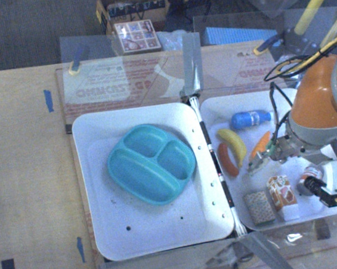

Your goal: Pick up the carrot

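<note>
The carrot [261,144] lies in the right bin [227,107], just right of the banana [234,144]. It lies at a slant, its long way going from the near left up to the far right. The gripper [261,162] hangs right at the near end of the carrot, likely lined up to grab it. I cannot tell how wide it is. The blue bottle [250,118] sits farther back. A blue plate [151,163] rests in the left bin [103,221].

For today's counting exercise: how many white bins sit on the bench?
2: the left bin holds a teal divided plate; the right bin holds the carrot and other items.
</note>
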Controlling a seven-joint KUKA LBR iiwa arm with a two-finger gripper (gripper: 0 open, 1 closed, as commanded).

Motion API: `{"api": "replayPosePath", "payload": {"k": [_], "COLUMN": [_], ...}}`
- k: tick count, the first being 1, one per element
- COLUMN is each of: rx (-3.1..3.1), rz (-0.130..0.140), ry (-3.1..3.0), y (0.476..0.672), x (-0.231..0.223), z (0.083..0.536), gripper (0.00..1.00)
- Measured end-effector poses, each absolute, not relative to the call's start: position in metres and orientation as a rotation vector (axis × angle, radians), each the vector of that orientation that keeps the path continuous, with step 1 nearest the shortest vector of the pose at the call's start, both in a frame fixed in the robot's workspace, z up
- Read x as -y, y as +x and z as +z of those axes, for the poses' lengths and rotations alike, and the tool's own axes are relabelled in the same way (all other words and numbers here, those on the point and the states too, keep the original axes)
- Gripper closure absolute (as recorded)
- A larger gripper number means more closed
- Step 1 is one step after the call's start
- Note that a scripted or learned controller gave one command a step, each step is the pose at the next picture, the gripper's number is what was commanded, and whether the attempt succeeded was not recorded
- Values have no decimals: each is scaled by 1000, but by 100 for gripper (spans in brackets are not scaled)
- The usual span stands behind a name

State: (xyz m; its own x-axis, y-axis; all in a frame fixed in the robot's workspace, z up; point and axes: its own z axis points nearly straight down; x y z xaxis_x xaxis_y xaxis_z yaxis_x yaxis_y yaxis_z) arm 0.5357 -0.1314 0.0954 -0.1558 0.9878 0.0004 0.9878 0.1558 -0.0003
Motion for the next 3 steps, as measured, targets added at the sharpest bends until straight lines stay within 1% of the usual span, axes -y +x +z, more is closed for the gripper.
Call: {"api": "replayPosePath", "payload": {"k": [1,2,3], "rx": [2230,2022,2121], "rz": [-4,-2,0], "ry": [-2219,-2410,-2320], "y": [561,615,587], "x": [185,192,210], "z": [87,87,172], "gripper": [0,0,0]}}
